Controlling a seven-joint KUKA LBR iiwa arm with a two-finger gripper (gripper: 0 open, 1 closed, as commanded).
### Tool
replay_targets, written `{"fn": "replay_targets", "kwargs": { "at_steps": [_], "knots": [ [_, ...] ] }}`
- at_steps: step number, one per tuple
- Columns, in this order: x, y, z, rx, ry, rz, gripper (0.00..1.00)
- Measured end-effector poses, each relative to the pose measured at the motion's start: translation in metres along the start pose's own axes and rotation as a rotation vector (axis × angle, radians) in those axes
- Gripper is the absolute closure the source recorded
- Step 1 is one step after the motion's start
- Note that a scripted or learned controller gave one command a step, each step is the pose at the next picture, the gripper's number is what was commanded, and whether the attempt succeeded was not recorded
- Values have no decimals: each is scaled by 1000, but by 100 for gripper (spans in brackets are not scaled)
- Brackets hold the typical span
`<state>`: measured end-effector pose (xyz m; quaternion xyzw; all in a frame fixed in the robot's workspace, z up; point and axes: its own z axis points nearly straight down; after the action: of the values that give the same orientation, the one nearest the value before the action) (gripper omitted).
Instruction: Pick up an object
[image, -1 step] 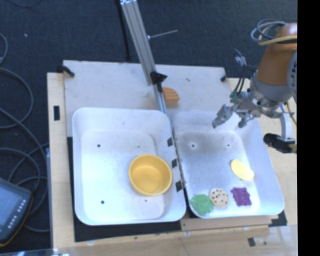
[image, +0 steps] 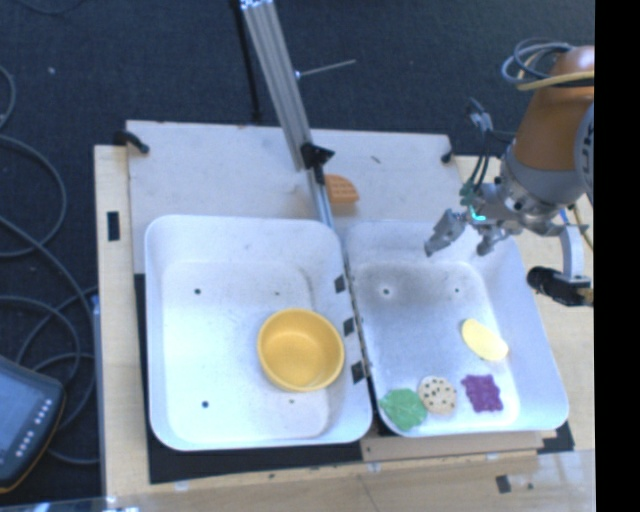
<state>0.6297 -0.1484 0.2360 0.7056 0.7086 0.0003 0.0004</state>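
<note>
Task barely begun: nothing lifted, whole pick left. Two-finger gripper (image: 468, 234) hovering over far edge of right shallow white bin (image: 520, 300), fingers spread wide, holding nothing. Likeliest target (a guess): pale yellow oval piece (image: 484, 340) lying flat near bin's right wall, long axis running diagonally from upper left to lower right. Along near edge: green leafy piece (image: 403, 408), speckled round cookie (image: 437, 395), purple cluster (image: 483, 392). Yellow plastic bowl (image: 300, 349) upright in left bin (image: 190, 300).

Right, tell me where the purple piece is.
In the camera view, the purple piece lies in the right bin, near its front right corner, just right of the speckled cookie and below the yellow piece.
</note>
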Motion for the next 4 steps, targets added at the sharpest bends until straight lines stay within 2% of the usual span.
{"fn": "replay_targets", "kwargs": {
  "at_steps": [1, 2, 3, 4],
  "knots": [
    [4, -6, 60, 6, -2, 4, 0],
    [2, 1, 106, 4, -3, 5, 0],
    [0, 0, 137, 4, -3, 7, 0],
    [0, 2, 123, -3, -2, 9, 100]
  ]
}}
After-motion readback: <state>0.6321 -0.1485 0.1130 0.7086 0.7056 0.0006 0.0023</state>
